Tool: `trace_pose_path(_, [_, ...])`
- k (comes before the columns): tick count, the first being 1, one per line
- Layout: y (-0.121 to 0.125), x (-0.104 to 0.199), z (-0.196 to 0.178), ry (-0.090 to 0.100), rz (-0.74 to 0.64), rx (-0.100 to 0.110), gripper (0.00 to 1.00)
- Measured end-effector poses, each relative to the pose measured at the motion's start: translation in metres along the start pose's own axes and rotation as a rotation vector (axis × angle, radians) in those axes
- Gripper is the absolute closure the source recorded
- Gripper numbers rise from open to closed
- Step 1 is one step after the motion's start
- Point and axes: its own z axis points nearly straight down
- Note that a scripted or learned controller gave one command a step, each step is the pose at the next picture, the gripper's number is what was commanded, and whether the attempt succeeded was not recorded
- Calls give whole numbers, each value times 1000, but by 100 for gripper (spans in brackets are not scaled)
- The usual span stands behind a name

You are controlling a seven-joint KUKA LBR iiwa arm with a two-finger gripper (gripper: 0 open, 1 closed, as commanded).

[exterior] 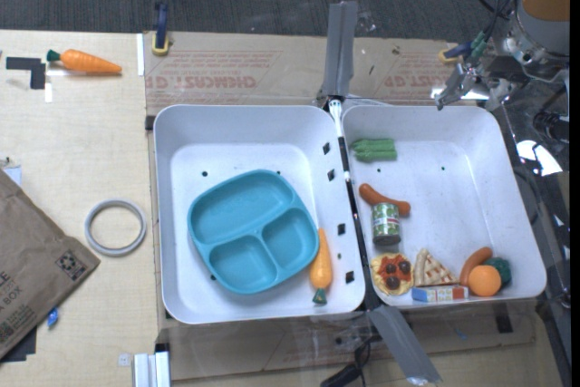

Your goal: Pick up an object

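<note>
At the upper left of the frame a toy carrot (84, 62) lies on the bench, with a ring of tape (115, 226) lower down beside a brown cardboard box (32, 263). The left bin (172, 136) holds a blue divided plate (254, 231) and a second small carrot (321, 265) lying just beside its right edge. In the right bin (494, 136) there is a green pea pod (374, 149) near the top, a sausage (383, 198) below it, then a little jar (386, 223), and along the bottom wall a pizza slice (391, 274), a wedge of sandwich (431, 268), a small carton (439, 293) and an orange (485, 280). The gripper (467, 79) hangs at the upper right, above the far corner of that bin and well apart from everything in it; I cannot tell whether it is open or closed. The sausage looks the easiest pick to me: probably light, hard plastic, a bit slippery, lying clear of its neighbours. I would pinch it across its narrow middle.
</note>
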Motion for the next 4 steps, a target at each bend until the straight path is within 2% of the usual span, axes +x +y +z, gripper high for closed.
trace_pose_path(1, [-50, 38, 133, 0, 267, 1, 0])
trace_pose_path(2, [-94, 59, 172, 1, 298, 1, 0])
trace_pose_path(3, [-52, 9, 171, 0, 319, -1, 0])
trace_pose_path(4, [-110, 52, 172, 1, 439, 2, 0])
